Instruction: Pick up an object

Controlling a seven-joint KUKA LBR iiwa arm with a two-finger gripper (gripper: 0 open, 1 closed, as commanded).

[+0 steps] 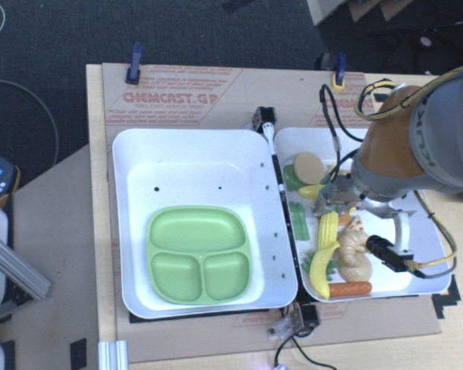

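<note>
One gripper is down in the right bin, low over the toy food at that bin's left side; can't tell its state, since wrist & orange band cover most of it from above. Nothing is visibly held. Just left of gripper, touching or nearly so: a yellow piece, w/ a tan round item a bit farther back & a dark green piece beside that, against the bin's left wall. Nearer the camera from the gripper: a corn cob standing lengthwise, a banana curving below it, a beige lumpy item to their right, poss. a chicken piece. An orange-red sausage lies along the near edge of the pile. A thin green strip lies by the left wall. Black cable end hangs off the arm over the bin's right half. Left bin holds a green divided plate w/ three compartments, toward its near side, well apart from the gripper. Both bins sit on the desk, w/ blue clamps at its far edge.
</note>
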